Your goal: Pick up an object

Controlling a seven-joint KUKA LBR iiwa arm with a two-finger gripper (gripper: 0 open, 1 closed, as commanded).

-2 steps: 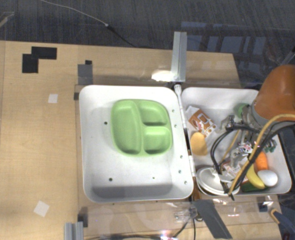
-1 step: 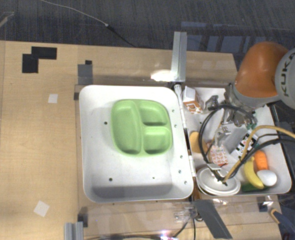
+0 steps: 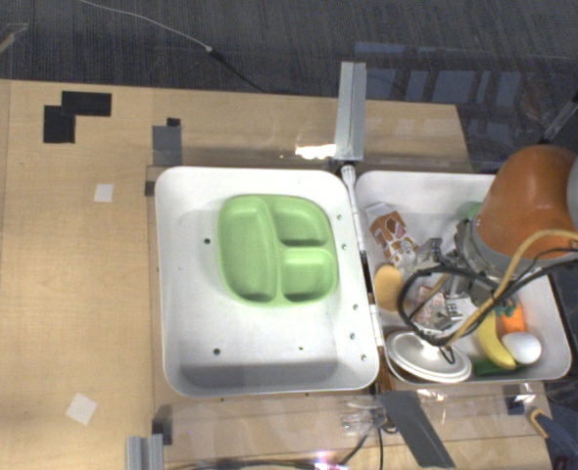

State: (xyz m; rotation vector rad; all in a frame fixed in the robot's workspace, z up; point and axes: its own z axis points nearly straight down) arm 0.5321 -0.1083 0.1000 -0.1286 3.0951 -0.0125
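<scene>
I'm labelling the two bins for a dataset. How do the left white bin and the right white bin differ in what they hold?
The left white bin holds a single thing, a green divided tray; the right white bin holds several small things, among them a banana, a white egg-like ball and a round metal lid. The arm reaches into the right bin, not the left. Both are shallow and white.

robot lab | wooden bench (image 3: pixel 64 292) | white bins (image 3: pixel 186 360) | KUKA arm (image 3: pixel 534 199)

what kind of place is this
Probably a robot-grasping test bench in a lab: a wooden bench with two fixed white bins, toy items like a banana, and a cabled robot arm reaching in.
</scene>
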